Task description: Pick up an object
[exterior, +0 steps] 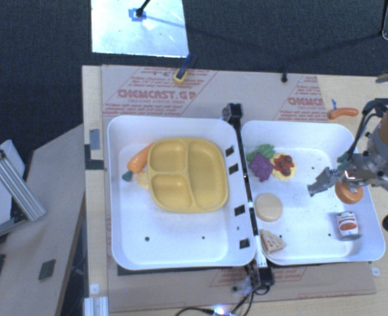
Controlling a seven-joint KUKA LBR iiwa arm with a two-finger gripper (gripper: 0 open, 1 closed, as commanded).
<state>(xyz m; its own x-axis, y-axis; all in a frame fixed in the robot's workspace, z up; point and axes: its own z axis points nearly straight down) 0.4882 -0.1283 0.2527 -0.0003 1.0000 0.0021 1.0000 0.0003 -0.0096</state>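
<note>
Orange round toy (348,193) is sitting in the right bin (299,131), toward its right edge, just far of a small red-label can (346,224). Gripper (320,183) is hovering w/ its tip just left of that toy, over bare bin floor; nothing is showing between the fingers, and whether they're spread or closed I can't tell. Looks like the approach step, no grasp yet. Next move prob. needs a shift right over the toy, then a descent.
</note>
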